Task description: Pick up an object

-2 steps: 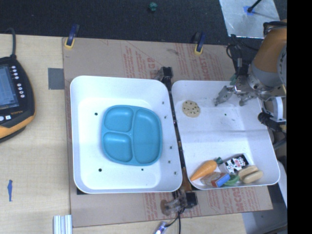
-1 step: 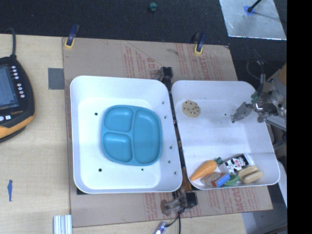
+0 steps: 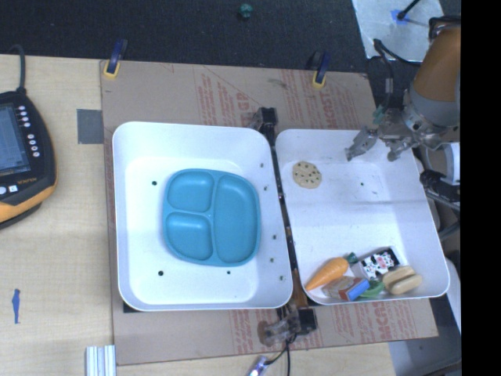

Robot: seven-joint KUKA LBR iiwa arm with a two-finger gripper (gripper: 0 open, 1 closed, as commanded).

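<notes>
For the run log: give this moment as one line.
gripper: open, over right bin, holding nothing | cookie: untouched | carrot: near corner

A robotics lab or test bench is showing here, seen from above at a slant. Two shallow white plastic bins are sitting side by side on a brown cardboard sheet, which blue and yellow spring clamps are pinning to a pale wooden benchtop. A black and orange handheld robot control pendant with a screen is lying at the left edge. A grey industrial robot arm with an orange band is reaching in from the right. Dark carpet is running behind the bench, and black cables are trailing off the near edge.
</notes>
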